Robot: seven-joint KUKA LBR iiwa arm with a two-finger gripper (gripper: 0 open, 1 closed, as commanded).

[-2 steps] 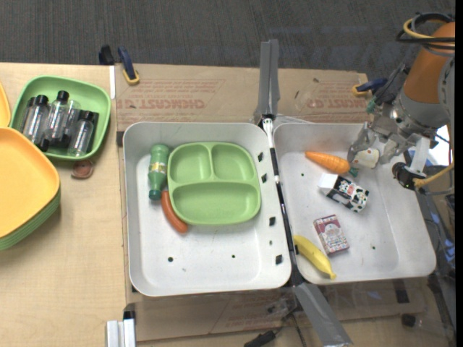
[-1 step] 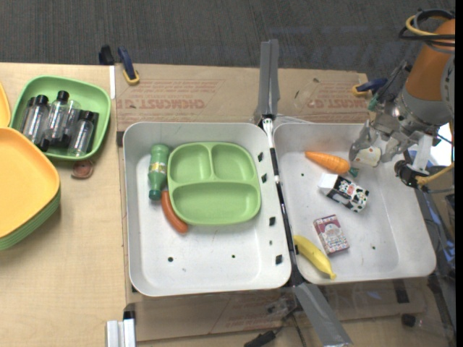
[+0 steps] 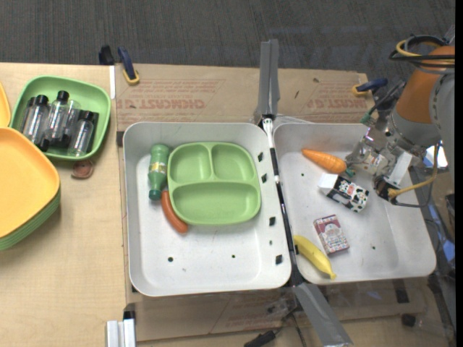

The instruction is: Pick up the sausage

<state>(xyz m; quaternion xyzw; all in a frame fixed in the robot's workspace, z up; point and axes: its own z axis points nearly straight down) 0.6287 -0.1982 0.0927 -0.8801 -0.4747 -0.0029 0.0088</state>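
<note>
The sausage [image 3: 173, 212], reddish-orange and slightly curved, lies in the left bin [image 3: 210, 270], tucked against the lower left edge of a green divided plate [image 3: 214, 181]. My gripper [image 3: 357, 163] is over the right bin [image 3: 391, 255], far to the right of the sausage. It hangs just right of a carrot [image 3: 324, 160] and above a black-and-white box [image 3: 348, 192]. Nothing shows in its grasp.
A green bottle [image 3: 157, 170] stands beside the plate, just above the sausage. The right bin also holds a red card box [image 3: 331, 235] and a banana [image 3: 315, 256]. Off to the left sit a green tray of vials [image 3: 61, 117] and stacked yellow plates [image 3: 25, 190].
</note>
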